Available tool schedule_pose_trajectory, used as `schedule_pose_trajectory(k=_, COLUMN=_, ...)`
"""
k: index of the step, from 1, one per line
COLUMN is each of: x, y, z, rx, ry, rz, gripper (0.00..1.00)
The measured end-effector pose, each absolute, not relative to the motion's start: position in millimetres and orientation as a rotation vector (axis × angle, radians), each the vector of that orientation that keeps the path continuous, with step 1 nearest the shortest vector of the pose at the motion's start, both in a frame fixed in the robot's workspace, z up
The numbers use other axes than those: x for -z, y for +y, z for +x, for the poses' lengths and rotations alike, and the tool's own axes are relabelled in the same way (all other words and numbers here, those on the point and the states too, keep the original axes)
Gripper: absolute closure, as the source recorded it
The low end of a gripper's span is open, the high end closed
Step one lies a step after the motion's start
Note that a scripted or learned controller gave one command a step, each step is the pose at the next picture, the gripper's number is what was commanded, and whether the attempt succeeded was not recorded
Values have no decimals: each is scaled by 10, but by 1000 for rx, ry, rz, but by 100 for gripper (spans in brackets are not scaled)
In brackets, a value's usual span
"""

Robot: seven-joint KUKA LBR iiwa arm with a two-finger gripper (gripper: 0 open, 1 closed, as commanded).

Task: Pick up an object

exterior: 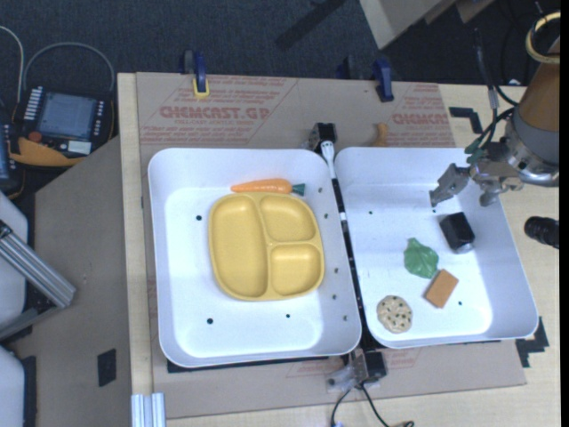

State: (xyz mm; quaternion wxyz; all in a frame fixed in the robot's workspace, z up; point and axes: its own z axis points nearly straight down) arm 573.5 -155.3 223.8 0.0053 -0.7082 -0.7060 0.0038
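overhead, open tool (468, 185) above blocky black object (457, 231), smooth white bin (498, 323).

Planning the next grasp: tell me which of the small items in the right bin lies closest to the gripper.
The black block. It lies just below the gripper, near the right bin's upper right, while the green piece, orange block and cookie lie farther toward the front.

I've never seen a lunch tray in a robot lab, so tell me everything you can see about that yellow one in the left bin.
The yellow tray is a rounded, plastic-looking dish split by raised ridges into three compartments: one long one on the left and two smaller ones on the right. All three hold nothing. It lies flat, right side up, near the middle of the left bin, turned slightly askew. A toy carrot lies along its far edge, close enough that I cannot tell whether they touch.
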Motion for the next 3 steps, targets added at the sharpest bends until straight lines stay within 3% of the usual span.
schedule_pose_trajectory(k=1, x=-2310, y=-1550, z=5763, rx=0, ry=-2222, rz=-2222, gripper=0)
schedule_pose_trajectory(k=3, x=-1102, y=-1501, z=5614, rx=-7, ry=-2215, rz=-2217, gripper=0)
